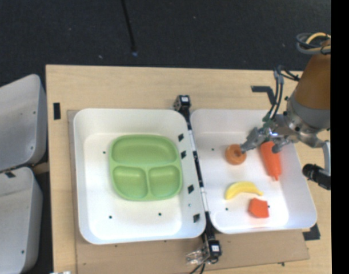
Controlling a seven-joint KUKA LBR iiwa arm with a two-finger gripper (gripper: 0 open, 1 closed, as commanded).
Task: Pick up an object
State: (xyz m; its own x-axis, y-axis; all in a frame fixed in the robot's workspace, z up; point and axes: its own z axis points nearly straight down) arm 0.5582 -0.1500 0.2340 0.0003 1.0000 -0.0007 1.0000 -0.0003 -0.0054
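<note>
Seen from above at a slant, a pale wooden bench (134,87) carried two shallow white plastic bins side by side. The left bin (94,221) held a light green plastic tray (144,166) divided into three compartments, lying flat near its middle.

The right bin (220,124) held the candidates for picking, all loose on its floor: a small round orange-brown ring-shaped toy, like a doughnut (236,154); a long orange carrot-shaped toy (271,160) lying roughly upright in the view; a yellow banana-shaped toy (243,190); and a small red-orange blocky toy (259,208) just beside the banana. They lay apart from one another, probably so that each could be grasped alone.

The grey arm with its orange band (316,84) reached in from the right and hung over the right bin. Its two-finger gripper (260,138) sat low between the doughnut and the top of the carrot, close to both (whether it touched either was unclear). The fingers were too small and blurred to judge, so I cannot tell how wide they stood, and nothing was visibly caught between them. The position suggested an attempt on the doughnut or the carrot.
</note>
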